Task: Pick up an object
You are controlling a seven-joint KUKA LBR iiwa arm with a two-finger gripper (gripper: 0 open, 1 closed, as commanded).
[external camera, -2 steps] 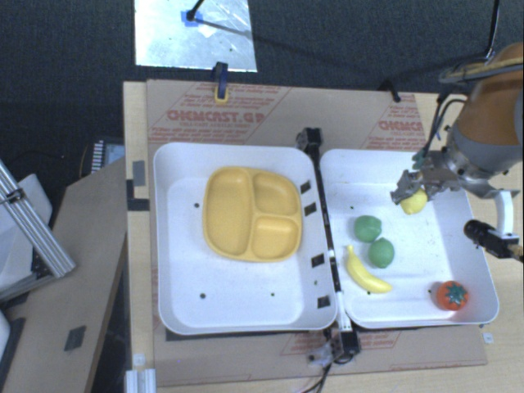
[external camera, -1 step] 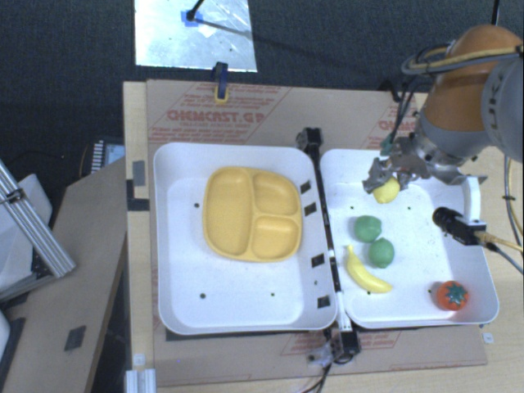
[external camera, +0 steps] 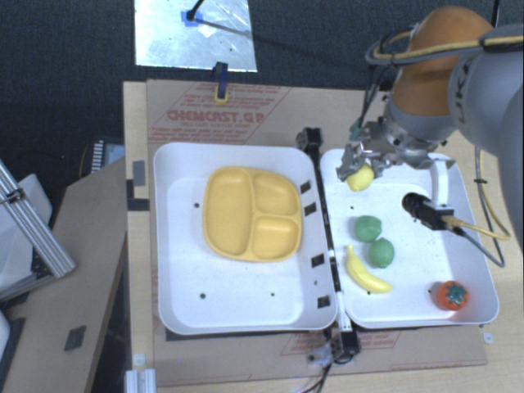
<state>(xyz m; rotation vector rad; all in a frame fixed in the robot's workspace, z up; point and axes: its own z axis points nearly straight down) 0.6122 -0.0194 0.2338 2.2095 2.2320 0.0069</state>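
Objects in the right bin (external camera: 479, 289)

A small yellow lemon (external camera: 360, 178) lies at 11 o'clock in the bin, beneath the gripper (external camera: 359, 160). Two round green fruits (external camera: 368, 228) (external camera: 381, 253) sit near the middle, close together. A yellow banana (external camera: 365, 272) lies slanted at 7 o'clock; an orange-red tomato (external camera: 450, 295) rests at 5 o'clock.

Even overhead light, soft shadows — glare on foil sheet (external camera: 195, 21); slight softness overall, white bins (external camera: 237, 318) bright.

Grey arm (external camera: 491, 88), orange band, yellow cables
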